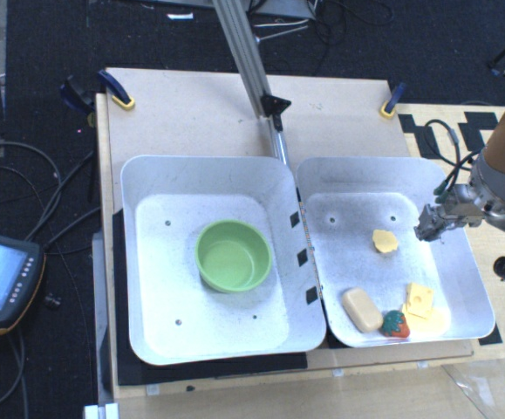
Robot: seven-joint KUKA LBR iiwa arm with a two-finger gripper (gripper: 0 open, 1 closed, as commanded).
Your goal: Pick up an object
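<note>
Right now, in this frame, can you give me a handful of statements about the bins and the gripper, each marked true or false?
1. The green bowl sits in the left bin. True.
2. The gripper is over the left bin. False: it is at the right bin's right side.
3. A strawberry toy lies near the right bin's front edge. True.
4. The cheese wedge rests inside the bowl. False: it lies in the right bin, beside the strawberry toy.
5. The small yellow piece lies apart from the gripper. True.
</note>
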